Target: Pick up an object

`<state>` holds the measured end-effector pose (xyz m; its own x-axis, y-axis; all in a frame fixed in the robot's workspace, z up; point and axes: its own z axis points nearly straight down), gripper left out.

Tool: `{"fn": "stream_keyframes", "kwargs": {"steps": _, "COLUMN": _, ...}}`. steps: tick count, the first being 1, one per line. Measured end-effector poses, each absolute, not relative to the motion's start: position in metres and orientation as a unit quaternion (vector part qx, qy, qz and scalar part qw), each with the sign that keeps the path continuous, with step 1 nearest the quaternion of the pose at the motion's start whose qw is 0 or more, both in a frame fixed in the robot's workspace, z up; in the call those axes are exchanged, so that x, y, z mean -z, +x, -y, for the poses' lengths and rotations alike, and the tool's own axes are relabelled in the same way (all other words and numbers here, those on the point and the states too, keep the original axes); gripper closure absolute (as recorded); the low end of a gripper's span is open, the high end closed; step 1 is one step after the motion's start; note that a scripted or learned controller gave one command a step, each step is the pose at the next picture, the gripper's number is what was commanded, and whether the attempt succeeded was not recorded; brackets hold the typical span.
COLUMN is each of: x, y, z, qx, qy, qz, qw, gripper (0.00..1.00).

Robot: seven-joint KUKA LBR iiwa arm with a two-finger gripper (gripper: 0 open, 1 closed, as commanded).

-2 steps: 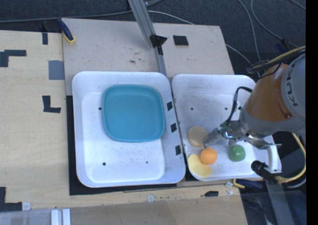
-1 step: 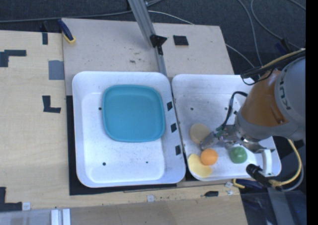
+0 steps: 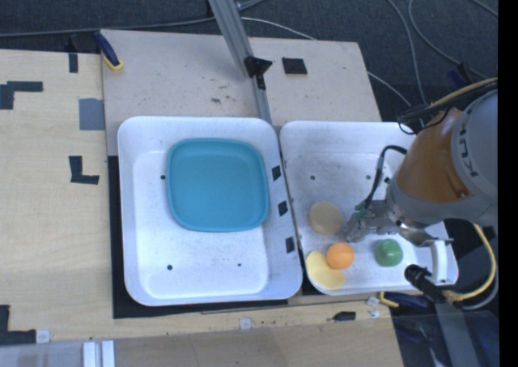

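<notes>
Dark carpet and loose cables ring my bench, where two white bins sit side by side; the left bin (image 3: 137,195) carries a blue plate (image 3: 217,184), the right bin (image 3: 324,147) the small things. Nothing is lifted yet: the tan disc (image 3: 325,217), orange ball (image 3: 340,256), yellow piece (image 3: 322,275) and green ball (image 3: 388,253) all lie on the floor of the right bin; my gripper (image 3: 362,224) hangs low among them, just beside the tan disc, wrist bent down from the right; whether it is spread or closed I cannot tell; the grasp itself remains.
</notes>
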<state>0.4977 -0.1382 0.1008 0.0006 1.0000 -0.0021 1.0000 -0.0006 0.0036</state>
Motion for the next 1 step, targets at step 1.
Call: {"fn": "stream_keyframes", "kwargs": {"steps": 1, "x": -0.1622, "y": 0.5024, "z": 0.1382, "qx": -0.0012, "qy": 0.707, "qz": -0.707, "qw": 0.002, "gripper": 1.00}}
